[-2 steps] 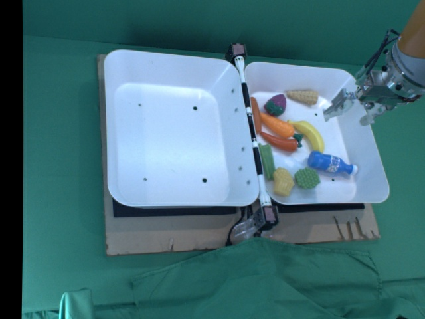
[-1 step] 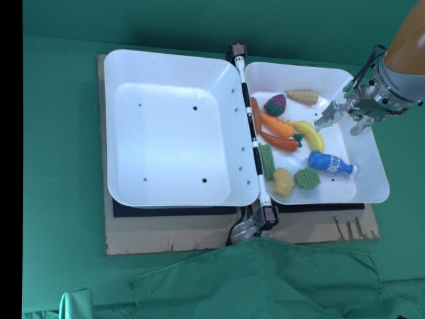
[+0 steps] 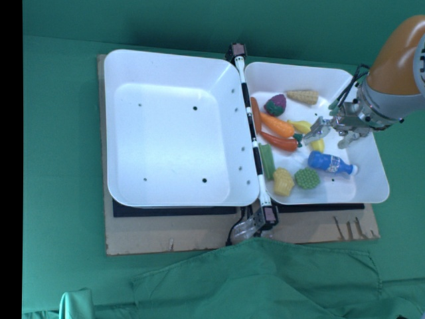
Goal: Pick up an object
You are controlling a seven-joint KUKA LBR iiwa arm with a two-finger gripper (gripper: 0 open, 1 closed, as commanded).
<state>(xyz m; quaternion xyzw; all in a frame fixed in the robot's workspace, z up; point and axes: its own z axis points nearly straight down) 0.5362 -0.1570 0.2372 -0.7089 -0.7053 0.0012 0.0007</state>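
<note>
Arm comes in over the right bin (image 3: 372, 178), gripper (image 3: 317, 129) low above the toy pile near that bin's middle. Cannot tell finger state, the metal tips blur into the clutter under them, and nothing is visibly held. No target is named, so any toy counts; all candidates sit in the right bin: yellow piece (image 3: 307, 126) right under the tips, orange carrot (image 3: 277, 125) and red pepper (image 3: 279, 141) just toward the left bin from it, blue bottle (image 3: 331, 163) just nearer the camera, green round toy (image 3: 307, 178) and yellow corn (image 3: 283, 181) near the bin's front edge, purple-red toy (image 3: 275, 104) and tan corn cob (image 3: 302, 97) toward the bin's back wall, thin orange stick (image 3: 255, 113) and green stick (image 3: 266, 161) along the divider side. Left bin (image 3: 126, 72) sits just beside the right bin. Likely step: descending or closing on the yellow piece. Risks, judged: toys touch each other here, so the tips may land on two items at once and wedge, or push the yellow piece under the carrot and pepper. Rounded smooth plastic could squirt out on closing. The bottle close by could get knocked and roll. A closure on air looks plausible if the tips straddle the gap instead of the toy.
</note>
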